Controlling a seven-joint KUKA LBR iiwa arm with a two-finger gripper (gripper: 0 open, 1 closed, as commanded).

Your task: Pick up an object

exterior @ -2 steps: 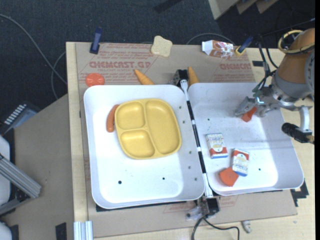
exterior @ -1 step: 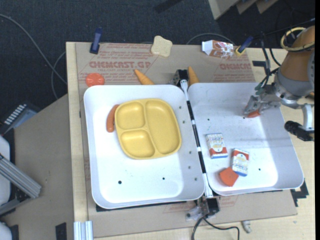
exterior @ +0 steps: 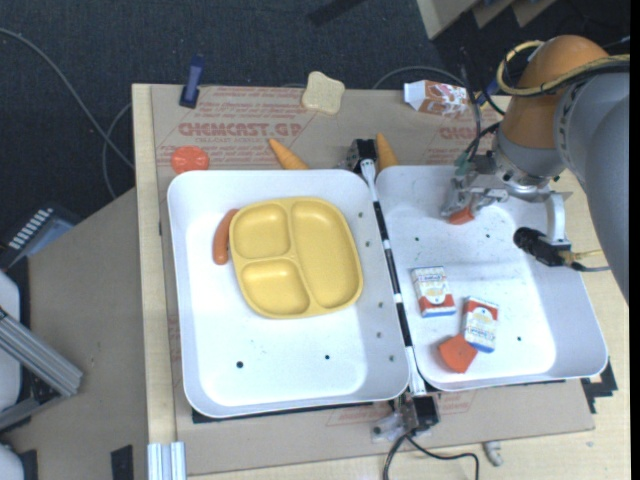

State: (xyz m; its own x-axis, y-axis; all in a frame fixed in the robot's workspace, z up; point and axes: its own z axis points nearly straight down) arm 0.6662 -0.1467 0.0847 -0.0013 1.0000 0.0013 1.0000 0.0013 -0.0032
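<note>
In the right bin (exterior: 560,318), my gripper (exterior: 466,200) is down near the back left part of the floor. A small red object (exterior: 459,216) lies right at its tip, touching or almost touching it. Nearer the front lie two small red and white cartons (exterior: 434,291) (exterior: 481,324) and an orange-red piece (exterior: 455,354). The left bin (exterior: 200,298) holds a yellow divided plate (exterior: 295,256) with a red sausage (exterior: 221,237) along its left side.
On the board behind the bins lie a bread slice (exterior: 323,91), a blue item (exterior: 191,81), an orange disc (exterior: 187,158), two carrot pieces (exterior: 287,154) (exterior: 385,150) and a small carton (exterior: 437,95). A black fitting (exterior: 540,246) on the arm hangs over the right bin.
</note>
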